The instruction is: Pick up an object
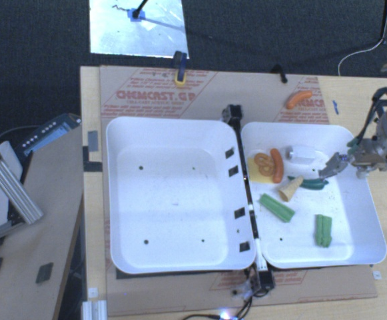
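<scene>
**A:** Where is the arm?

**B:** It reaches in from the right, over the right-hand shallow white plastic bin (pixel 370 245). The grey two-finger gripper (pixel 333 166) hangs above that bin's upper right part, just beside a dark teal curved piece (pixel 314 185) lying on the bin floor.

**A:** Are the jaws apart or together?

**B:** I cannot tell — they are small and blurred against the white. Nothing shows between them.

**A:** What lies in that bin?

**B:** Near the dividing edge, a yellow flat piece (pixel 254 167) with an orange pretzel-shaped toy (pixel 264 162) on it, and an orange-red sausage-shaped toy (pixel 277 165) touching the pretzel's right side. To the right of those, a clear, pale object (pixel 304 155) (hard to make out). Below them, a tan cone-shaped piece (pixel 290 189), its wide end close to the teal piece. Lower still, a light green stick-shaped block (pixel 276 207) lying at a slant, and, well apart toward the lower right, a darker green ridged block (pixel 323 230).

**A:** And outside it?

**B:** A second orange sausage-shaped toy (pixel 299 99) rests on the cardboard-covered surface (pixel 200 92) behind the right bin. The left-hand white bin (pixel 116 179) sits alongside — the two touch along a black hinged strip (pixel 242 179). A yellow and blue clamp (pixel 180 69) grips the surface's far edge.
</scene>
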Tool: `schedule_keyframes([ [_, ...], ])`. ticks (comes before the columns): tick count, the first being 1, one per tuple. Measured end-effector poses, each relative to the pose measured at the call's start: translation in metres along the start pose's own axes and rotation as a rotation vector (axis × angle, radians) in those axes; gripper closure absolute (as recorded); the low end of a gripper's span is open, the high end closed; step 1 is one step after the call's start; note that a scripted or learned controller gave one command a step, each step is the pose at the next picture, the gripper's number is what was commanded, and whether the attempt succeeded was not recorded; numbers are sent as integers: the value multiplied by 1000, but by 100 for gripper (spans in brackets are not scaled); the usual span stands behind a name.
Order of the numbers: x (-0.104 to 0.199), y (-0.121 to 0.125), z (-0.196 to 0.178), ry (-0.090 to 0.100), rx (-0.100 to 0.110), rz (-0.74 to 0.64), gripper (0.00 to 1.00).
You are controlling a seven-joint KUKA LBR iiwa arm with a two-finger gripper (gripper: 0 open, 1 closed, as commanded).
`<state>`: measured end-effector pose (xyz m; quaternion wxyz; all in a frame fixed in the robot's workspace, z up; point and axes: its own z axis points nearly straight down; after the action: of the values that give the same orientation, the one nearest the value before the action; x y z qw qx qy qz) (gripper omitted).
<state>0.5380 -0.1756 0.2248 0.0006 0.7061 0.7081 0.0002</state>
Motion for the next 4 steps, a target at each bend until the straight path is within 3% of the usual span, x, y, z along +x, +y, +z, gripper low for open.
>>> schedule_keyframes([
  [1, 34, 20, 147, 4, 4, -4, 0],
  [2, 55, 91, 139, 0, -7, -6, 0],
  [3, 53, 88, 129, 0, -5, -3, 100],
  [4, 89, 126, 31, 0, -12, -6, 100],
])
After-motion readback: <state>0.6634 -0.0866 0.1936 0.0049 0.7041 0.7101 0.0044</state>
